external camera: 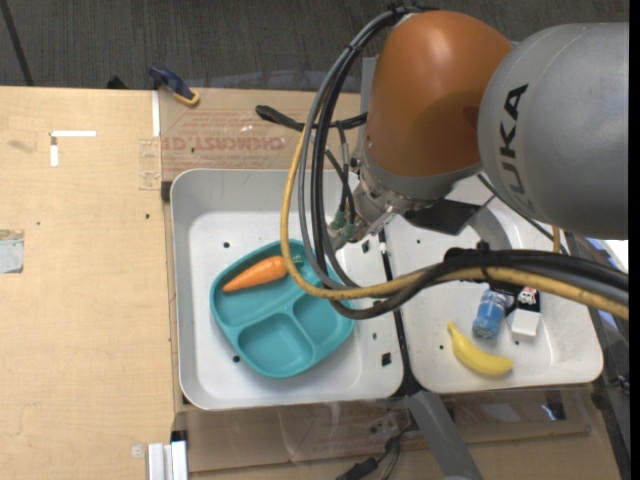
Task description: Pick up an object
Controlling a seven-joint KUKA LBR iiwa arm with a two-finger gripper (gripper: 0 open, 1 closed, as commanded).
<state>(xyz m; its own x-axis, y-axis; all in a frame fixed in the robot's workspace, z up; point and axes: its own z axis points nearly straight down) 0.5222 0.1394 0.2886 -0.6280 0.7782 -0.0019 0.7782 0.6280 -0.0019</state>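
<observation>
The arm (470, 108) hangs low over the inner edge of the left bin (190, 298), and its orange wrist band and the cables (330, 268) hide the claw, so I cannot tell its state. The nearest thing to pick is the carrot (255, 273), which lies in the upper compartment of the teal divided tray (285, 338). I judge that the round carrot could roll away, or the tray's rim could block the grasp. The banana (478, 353), a small blue bottle (489, 313) and a white block (524, 320) lie in the right bin (560, 368), where the loose cables might brush them.
</observation>
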